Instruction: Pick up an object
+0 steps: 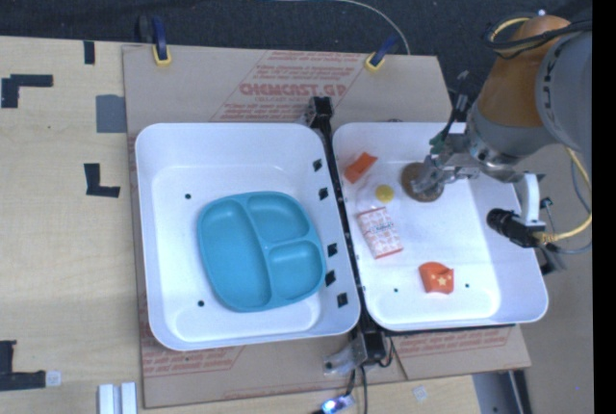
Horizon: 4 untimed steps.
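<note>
The right bin [481,306] holds an orange wedge [360,166] near its back left, a small yellow piece [385,194], a flat white packet with red print [379,233] and a red-orange object [436,277] near the front. My gripper [422,183] hangs over the middle of this bin, just right of the yellow piece, seen from above as a round grey-brown end. Nothing shows between its fingers.
The left bin [164,162] holds a blue divided plate [260,248]. Black clips run along the wall between the bins [332,200]. Both bins rest on a cardboard sheet [289,85] held by clamps. A cable [308,3] trails behind.
</note>
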Tool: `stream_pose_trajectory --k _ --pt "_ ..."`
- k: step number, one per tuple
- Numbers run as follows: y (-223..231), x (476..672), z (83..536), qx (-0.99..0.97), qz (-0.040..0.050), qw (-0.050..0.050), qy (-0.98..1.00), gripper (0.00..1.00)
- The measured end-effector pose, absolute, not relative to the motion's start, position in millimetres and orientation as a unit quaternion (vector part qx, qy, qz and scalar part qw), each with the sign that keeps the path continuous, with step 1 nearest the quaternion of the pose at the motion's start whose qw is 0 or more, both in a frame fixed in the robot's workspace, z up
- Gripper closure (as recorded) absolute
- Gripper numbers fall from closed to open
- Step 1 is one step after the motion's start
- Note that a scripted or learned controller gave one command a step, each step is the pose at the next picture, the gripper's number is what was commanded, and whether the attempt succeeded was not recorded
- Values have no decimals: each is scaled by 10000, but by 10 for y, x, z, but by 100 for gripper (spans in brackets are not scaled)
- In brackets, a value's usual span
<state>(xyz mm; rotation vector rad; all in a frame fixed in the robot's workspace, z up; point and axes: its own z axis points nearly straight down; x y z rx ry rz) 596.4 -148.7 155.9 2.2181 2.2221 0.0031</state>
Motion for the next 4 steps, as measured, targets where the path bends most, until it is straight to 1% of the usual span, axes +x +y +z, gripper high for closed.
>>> stream_pose_trajectory --k 1,2,3,4 --pt "-1413 6060 2097 7060 16 20 7082 100" --pt "-1502 6106 2659 7065 13 24 7077 100" --pt "-1040 5979 2495 7055 -6 -11 7087 100" --pt "-605 5713 2467 7056 -6 -14 7086 100"
